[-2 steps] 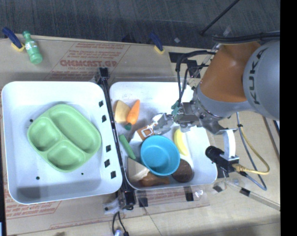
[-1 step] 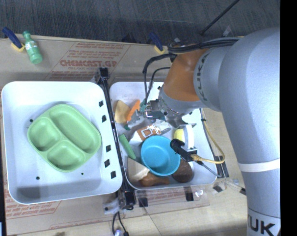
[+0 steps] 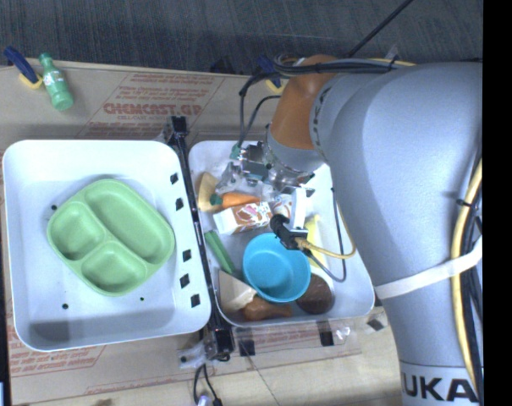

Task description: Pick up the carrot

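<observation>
Although much of the right bin (image 3: 350, 304) is crowded, the carrot (image 3: 236, 200) is identifiable as a short orange piece lying roughly flat near the bin's upper left part, just below the gripper (image 3: 260, 172). Its surface appears smooth and evenly coloured, consistent with a moulded toy; it is judged light, rigid and somewhat slick, not fragile. One end tucks beneath the wrist hardware, so its full length cannot be confirmed. A small printed packet (image 3: 249, 216) lies touching or just beside it on the lower side, and a pale yellow item (image 3: 206, 191) sits at its left. The blue bowl (image 3: 275, 268) stands nearby, lower in the bin.

Best hold, in this inspector's judgement: across the narrow width at mid-length, jaws square to the long axis, to limit slipping and rolling.

Jaw state cannot be determined; the wrist body obscures them. No object is seen held. The green divided plate (image 3: 110, 236) occupies the left bin (image 3: 27, 155).
</observation>
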